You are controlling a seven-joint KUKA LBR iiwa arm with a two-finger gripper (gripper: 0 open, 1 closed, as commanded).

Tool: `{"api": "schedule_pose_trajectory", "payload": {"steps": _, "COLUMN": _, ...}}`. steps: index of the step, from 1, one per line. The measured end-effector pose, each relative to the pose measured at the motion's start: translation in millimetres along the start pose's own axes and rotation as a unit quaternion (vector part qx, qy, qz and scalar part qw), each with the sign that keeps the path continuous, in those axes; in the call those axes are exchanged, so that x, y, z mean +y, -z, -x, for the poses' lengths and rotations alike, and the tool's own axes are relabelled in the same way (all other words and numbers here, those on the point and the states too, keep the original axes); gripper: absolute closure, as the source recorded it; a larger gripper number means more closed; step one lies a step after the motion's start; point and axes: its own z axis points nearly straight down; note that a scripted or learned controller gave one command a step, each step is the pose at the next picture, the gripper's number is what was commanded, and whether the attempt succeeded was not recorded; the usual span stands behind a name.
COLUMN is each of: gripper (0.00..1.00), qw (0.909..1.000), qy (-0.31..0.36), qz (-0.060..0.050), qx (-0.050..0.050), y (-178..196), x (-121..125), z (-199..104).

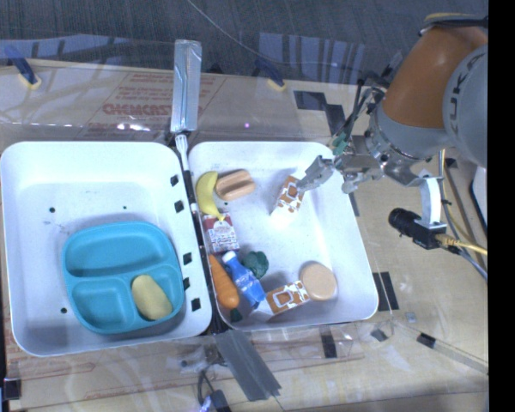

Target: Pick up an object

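Gripper (319,172) at the end of the grey-and-orange arm (429,84), reaching in from 3 o'clock and poised over the upper right corner of the right bin (348,230); whether its fingers are parted or closed cannot be told from this angle. Small orange-and-white patterned carton (287,195), tilted, lying on the bin floor just beside the fingertips at about 8 o'clock from them; contact between the two cannot be judged. Bread roll (234,184) and yellow banana (207,193), farther toward 9 o'clock from the gripper, near the bin's left wall. Red-and-white packet (220,231), orange carrot (224,285), blue bottle (243,281) and dark green item (257,262), clustered along the left wall toward 7 o'clock, well apart from the gripper. Second patterned carton (287,298) and round tan object (318,281), near the bin's lower edge at roughly 6 o'clock. Left bin (34,178), holding a blue divided tray (112,251) with a yellow potato-like object (152,297) in its lower right compartment.
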Motion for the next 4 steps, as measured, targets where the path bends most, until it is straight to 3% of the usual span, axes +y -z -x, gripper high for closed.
{"api": "schedule_pose_trajectory", "payload": {"steps": 1, "gripper": 0.00, "qw": 1.0000, "qy": -0.005, "qz": 0.000, "qx": 0.000, "y": -10, "x": -4, "z": 0}}
{"api": "schedule_pose_trajectory", "payload": {"steps": 2, "gripper": 0.00, "qw": 1.0000, "qy": 0.005, "qz": 0.002, "qx": -0.001, "y": 3, "x": -15, "z": 23}}
{"api": "schedule_pose_trajectory", "payload": {"steps": 3, "gripper": 1.00, "qw": 1.0000, "qy": 0.007, "qz": 0.002, "qx": 0.000, "y": 13, "x": -14, "z": 22}}
{"api": "schedule_pose_trajectory", "payload": {"steps": 4, "gripper": 0.00, "qw": 1.0000, "qy": 0.007, "qz": 0.001, "qx": 0.000, "y": 13, "x": -15, "z": 22}}
